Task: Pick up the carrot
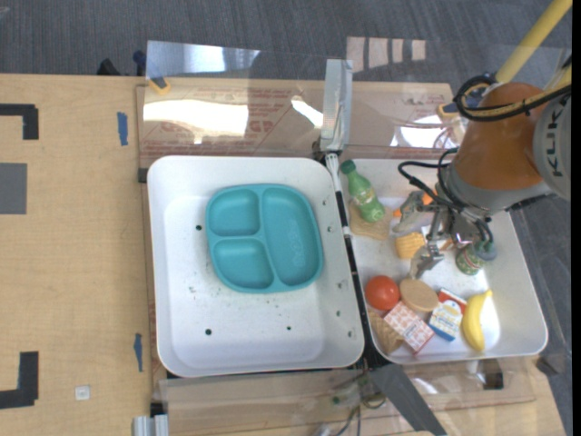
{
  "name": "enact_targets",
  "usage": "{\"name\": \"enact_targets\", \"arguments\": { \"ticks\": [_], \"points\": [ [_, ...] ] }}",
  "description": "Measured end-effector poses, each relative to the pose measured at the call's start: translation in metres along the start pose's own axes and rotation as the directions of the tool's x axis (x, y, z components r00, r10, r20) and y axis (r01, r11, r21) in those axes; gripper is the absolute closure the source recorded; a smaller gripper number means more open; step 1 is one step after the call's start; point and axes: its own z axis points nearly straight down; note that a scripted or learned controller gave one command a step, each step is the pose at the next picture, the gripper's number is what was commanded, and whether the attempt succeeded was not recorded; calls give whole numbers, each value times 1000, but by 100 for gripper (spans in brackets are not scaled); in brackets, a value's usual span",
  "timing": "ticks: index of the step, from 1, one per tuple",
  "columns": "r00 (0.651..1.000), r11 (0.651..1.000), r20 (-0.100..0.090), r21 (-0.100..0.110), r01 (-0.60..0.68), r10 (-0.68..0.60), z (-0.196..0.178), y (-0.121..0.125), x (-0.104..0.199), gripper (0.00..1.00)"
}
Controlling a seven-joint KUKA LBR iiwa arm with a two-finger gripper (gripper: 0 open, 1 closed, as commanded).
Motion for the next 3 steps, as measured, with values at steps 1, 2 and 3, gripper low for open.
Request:
{"name": "enact_targets", "arguments": {
  "ticks": [1, 2, 3],
  "points": [
    [989, 989, -4, 1, -147, 147, 10, 20, 11, 0],
    [1000, 1000, 0, 1, -29, 29, 11, 25, -14, 0],
    [865, 865, -12, 4, -502, 502, 1, 16, 7, 0]
  ]
}}
